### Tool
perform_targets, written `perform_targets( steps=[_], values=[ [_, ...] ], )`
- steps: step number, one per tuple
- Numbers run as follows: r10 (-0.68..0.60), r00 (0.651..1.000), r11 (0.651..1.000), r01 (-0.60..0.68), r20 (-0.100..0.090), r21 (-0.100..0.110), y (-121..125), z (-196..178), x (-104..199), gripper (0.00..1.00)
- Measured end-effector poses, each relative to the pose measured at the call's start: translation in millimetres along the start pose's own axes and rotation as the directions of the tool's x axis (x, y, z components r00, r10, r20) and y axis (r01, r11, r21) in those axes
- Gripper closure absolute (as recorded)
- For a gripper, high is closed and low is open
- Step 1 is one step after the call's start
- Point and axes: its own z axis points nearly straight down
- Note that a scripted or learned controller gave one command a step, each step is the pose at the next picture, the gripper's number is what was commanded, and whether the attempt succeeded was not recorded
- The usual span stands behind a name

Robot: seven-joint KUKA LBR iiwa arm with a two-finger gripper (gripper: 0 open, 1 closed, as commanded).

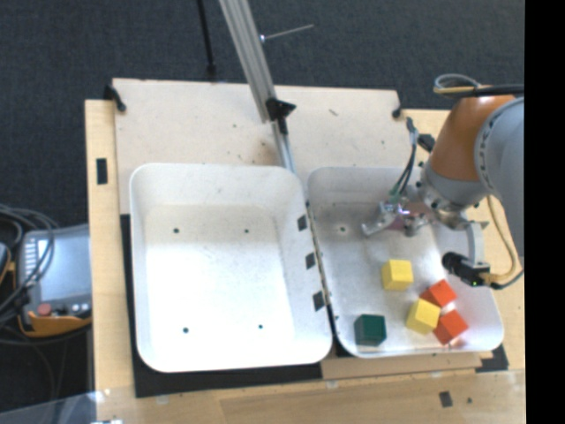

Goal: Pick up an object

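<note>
Over the far half of the right bin (353, 184), the grey arm (499, 148) reaches in from the right edge of the tabletop (256, 117), its orange band (459, 140) showing above the wrist. The wrist bends down and toward the left, carrying the end effector (388, 221) low over the bin floor, near the bin's far wall and closer to the divide between the two bins than the blocks are. Whether the end effector is apart or together cannot be told; its metal parts blur into one pale shape, and nothing can be made out between them.

The blocks all lie in the near half of the right bin, apart from the end effector. A yellow block (397, 275) sits nearest to it, toward the bin's middle. A green block (371, 329) rests by the near edge, close to the left wall. A second yellow block (424, 315) touches a red block (452, 325) near the near-right corner, with another red block (441, 293) just behind them.

The left bin (150, 193) lies beside the right one, their walls touching.
</note>
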Motion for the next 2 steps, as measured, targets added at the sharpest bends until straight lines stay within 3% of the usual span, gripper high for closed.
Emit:
perform_targets(
  steps=[1, 2],
  values=[
    [0.002, 1.000, 1.000, -0.002, 0.001, -0.007, 1, -15, -1, 1.00],
    [0.000, 1.000, 1.000, 0.000, 0.000, -0.009, 1, -64, -11, 1.00]
  ],
)
